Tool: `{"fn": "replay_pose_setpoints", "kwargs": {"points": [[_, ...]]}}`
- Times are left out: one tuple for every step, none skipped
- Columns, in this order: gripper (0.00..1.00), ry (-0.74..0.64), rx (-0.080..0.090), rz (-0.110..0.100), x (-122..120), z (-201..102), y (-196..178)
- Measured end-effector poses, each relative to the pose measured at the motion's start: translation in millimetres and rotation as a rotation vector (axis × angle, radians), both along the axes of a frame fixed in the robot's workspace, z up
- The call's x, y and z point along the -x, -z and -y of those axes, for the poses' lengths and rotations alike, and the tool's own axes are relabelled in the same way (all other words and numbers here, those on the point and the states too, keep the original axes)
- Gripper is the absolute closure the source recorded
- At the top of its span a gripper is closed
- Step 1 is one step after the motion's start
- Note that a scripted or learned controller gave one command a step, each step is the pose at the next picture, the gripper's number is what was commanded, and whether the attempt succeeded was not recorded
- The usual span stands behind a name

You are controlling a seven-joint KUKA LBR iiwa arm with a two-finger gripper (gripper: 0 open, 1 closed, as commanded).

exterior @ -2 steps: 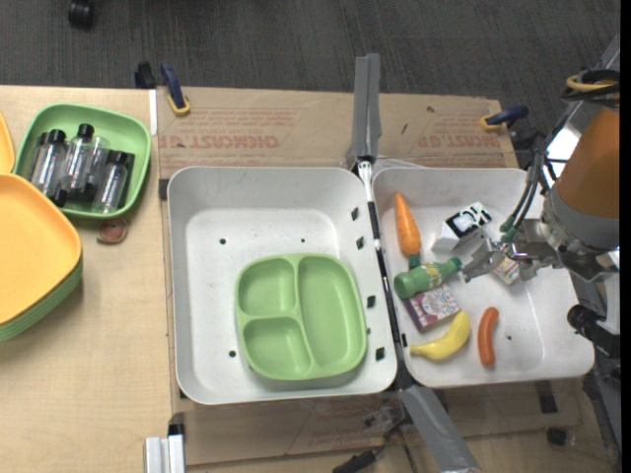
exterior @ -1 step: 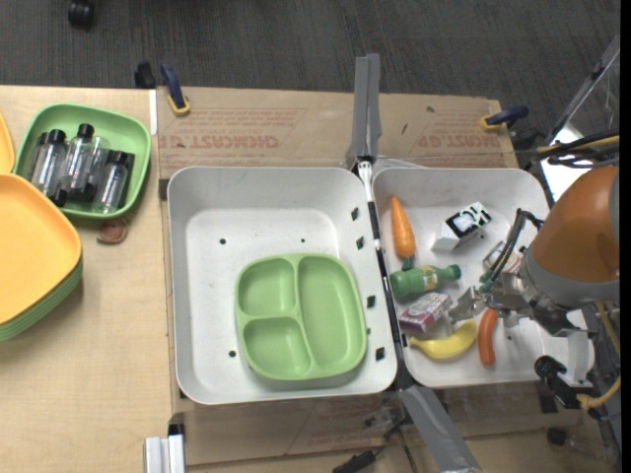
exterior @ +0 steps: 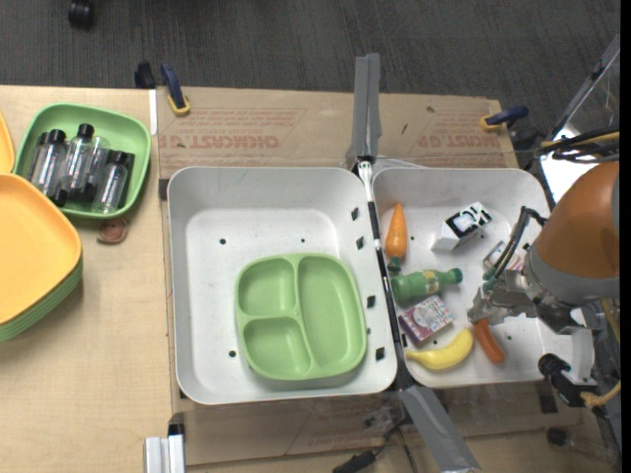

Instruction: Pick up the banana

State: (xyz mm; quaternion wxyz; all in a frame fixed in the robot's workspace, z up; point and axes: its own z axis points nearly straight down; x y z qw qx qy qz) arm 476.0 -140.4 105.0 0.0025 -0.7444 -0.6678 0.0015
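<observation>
Two white bins sit side by side. The left one holds one green divided tray with three compartments. The right bin holds one banana, two carrots, the second a smaller carrot, one green bottle, one pink packet and one black-and-white box. On the bench's left stand one green dish with four small bottles and one stack of orange plates.

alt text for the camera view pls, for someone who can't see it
A yellow banana lies near the front of the right white bin, with the end effector just above it beside an orange carrot. The left bin holds a green divided tray.
</observation>
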Motion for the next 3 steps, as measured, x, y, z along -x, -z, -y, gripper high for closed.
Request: {"fn": "replay_pose_setpoints", "kwargs": {"points": [[1.00,0.067,0.004,0.003,-114.8,-54.2,-85.8],[1.00,-0.056,0.004,0.004,-166.1,-24.7,-157.5],[1.00,-0.248,0.004,0.005,-183.1,-20.9,-155.1]]}}
